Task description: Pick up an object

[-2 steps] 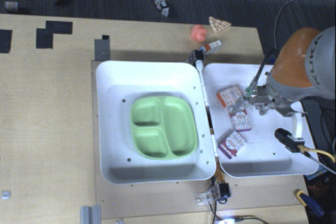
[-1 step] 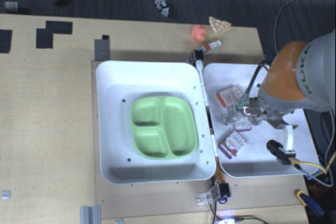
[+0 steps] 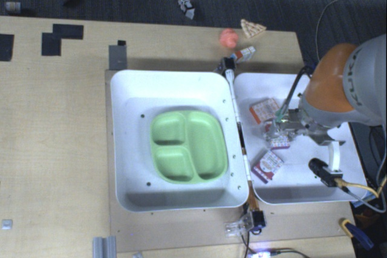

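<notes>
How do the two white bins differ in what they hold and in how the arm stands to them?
The left bin holds a single green divided tray; the right bin holds several small packets, one near the top and one lower down. The arm reaches over the right bin, its claw among the packets, while nothing hangs over the left bin. Both are shallow, white, side by side.

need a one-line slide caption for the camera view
KUKA arm's pincer lowered among small packets in the right bin; a green divided tray sits in the left bin.
</notes>
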Motion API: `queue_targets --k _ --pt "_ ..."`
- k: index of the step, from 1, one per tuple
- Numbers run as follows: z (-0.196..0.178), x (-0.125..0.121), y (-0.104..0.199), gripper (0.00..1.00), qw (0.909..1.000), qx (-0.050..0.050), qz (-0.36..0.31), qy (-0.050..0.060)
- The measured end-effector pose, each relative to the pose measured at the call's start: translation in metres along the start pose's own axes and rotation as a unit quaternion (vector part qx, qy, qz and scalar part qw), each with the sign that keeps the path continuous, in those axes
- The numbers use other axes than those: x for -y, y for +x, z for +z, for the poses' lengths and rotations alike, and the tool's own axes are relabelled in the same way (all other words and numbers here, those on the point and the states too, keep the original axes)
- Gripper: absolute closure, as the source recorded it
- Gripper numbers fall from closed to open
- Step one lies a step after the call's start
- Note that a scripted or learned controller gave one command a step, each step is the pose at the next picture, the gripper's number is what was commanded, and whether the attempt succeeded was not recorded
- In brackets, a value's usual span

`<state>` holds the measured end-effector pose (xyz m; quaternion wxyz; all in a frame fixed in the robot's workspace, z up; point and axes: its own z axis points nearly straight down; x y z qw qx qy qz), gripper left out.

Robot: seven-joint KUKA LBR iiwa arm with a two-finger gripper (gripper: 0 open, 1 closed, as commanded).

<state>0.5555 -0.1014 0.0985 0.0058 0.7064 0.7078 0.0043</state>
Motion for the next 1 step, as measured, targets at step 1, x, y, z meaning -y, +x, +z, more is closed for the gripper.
queue_targets --k 1 --pt "-0.0871 0.0549 0.0577 1.0 1.0 -0.001 -0.001 0.005"
